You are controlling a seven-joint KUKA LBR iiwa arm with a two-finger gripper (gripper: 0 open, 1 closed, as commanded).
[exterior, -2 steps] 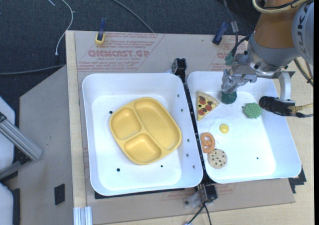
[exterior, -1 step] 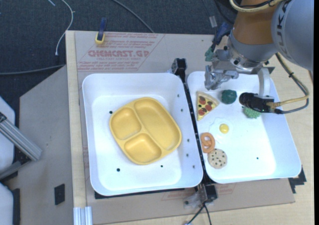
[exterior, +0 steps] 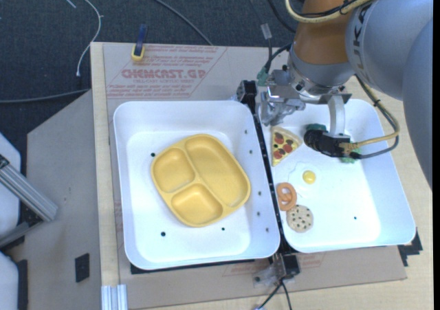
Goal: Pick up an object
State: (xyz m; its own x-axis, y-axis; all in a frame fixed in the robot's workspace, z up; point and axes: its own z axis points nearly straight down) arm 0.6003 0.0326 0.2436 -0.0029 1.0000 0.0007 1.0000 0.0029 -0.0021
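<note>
Since the end effector [exterior: 278, 115] sits low over the pizza slice [exterior: 283, 144] by the right bin [exterior: 385, 233]'s left wall, finger state I honestly can't tell, it could easily clip that wall or just nudge the slice away.

Slanted overhead view of both bins [exterior: 130, 185]

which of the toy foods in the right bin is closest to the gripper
The pizza slice. It lies just under the gripper at the bin's upper left, while the fried egg, pretzel and cookie sit farther down.
</note>
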